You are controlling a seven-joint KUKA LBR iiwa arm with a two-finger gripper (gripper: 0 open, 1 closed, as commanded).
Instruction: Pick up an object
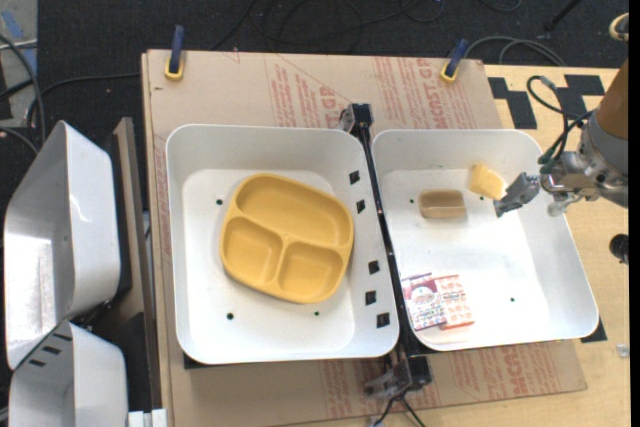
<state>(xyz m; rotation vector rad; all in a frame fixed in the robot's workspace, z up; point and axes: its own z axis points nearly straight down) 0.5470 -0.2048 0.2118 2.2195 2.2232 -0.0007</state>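
Hanging low over the right bin [575, 265], the arm's gripper [517, 194] is poised for a pick. How far it stands open cannot be told from this slant, and nothing is seen in its grasp. The likeliest target is a small yellow block [487, 181], which lies just right of and a little beyond a tan block [442, 205] on the bin floor. The gripper sits further right again, close to the yellow piece but apparently apart from it. By its look the yellow block is light and probably soft or foam-like, with a matt surface that should not slip. It rests a little askew to the tan block, so a grip across its two flatter sides, squared to its tilt, seems the safest hold. A gentle squeeze should serve, since a hard one might deform it or squirt it out. The tan block is near enough to its neighbour to be nudged by a wide approach, and it looks equally light and easy to shove. A flat red-and-white packet [438, 301] lies toward the camera from the tan block, clear of the work. A yellow divided plate [287, 238] rests well to the tan block's left in the left bin [190, 215], across the divide, and poses no obstacle.
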